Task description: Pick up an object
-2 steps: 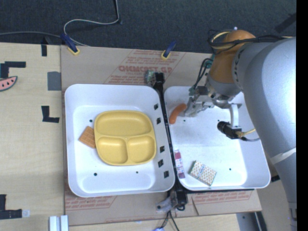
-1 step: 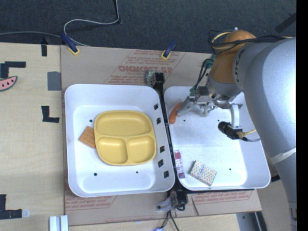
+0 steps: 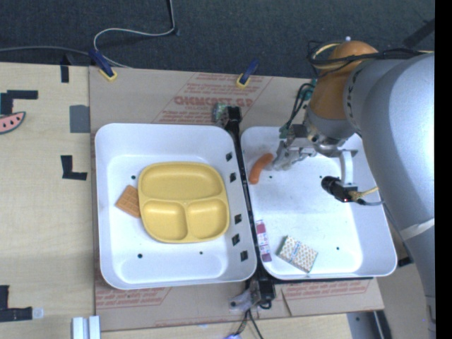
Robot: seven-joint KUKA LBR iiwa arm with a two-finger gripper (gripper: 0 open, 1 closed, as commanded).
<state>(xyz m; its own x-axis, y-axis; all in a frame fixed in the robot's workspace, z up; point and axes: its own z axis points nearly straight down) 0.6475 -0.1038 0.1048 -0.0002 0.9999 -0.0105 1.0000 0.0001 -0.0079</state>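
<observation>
In the left half of the frame, the left bin (image 3: 113,189) holds a yellow divided plate (image 3: 185,200) lying flat at its centre, with a tan cracker (image 3: 128,202) tucked against the plate's left edge; neither is near the arm. Right of the divider, the right bin (image 3: 367,249) holds 3 loose things: an orange carrot-like piece (image 3: 259,168) at upper left, a pink-labelled stick (image 3: 262,240) along the lower-left wall, a patterned packet (image 3: 297,253) beside it. The gripper (image 3: 286,156) sits low just right of the orange piece, probably its target; whether it is clenched or released, I cannot tell.

Tool (image 3: 282,157) low, arm from right
</observation>
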